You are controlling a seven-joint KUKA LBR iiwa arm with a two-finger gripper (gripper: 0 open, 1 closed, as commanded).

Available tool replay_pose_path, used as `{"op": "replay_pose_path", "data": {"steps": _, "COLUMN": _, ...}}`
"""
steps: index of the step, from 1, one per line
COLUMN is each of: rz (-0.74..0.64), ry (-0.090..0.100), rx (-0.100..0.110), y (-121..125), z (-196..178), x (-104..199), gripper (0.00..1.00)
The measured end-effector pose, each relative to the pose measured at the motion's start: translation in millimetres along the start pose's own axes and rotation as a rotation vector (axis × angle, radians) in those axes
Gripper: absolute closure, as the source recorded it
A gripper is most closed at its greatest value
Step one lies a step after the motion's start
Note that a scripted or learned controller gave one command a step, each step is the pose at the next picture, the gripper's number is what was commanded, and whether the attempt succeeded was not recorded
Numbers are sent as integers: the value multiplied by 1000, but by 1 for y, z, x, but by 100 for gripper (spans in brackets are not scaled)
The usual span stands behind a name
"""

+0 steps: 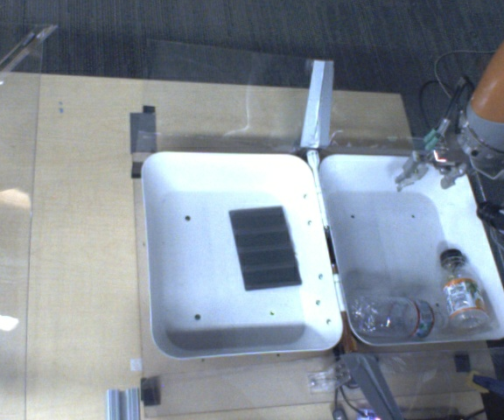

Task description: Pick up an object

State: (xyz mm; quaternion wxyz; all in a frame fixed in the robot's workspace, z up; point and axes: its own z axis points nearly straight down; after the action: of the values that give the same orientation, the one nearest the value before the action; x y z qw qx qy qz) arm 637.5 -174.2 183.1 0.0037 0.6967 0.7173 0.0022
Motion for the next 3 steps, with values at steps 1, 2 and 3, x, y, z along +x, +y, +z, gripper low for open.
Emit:
{"op": "replay_pose_path", "data": {"steps": 1, "rz": -288, "ry": 1, "rx": 0, "y": 8, "z": 11, "x": 24, "gripper": 0}}
{"op": "replay_pose_path", "data": {"steps": 2, "rz": -356, "ry": 2, "rx": 2, "y": -102, "z": 91, "x": 9, "gripper": 0}}
{"op": "replay_pose_path", "data": {"steps": 3, "rz": -296, "ry": 1, "rx": 1, "y": -102, "z": 50, "x": -28, "gripper": 0}}
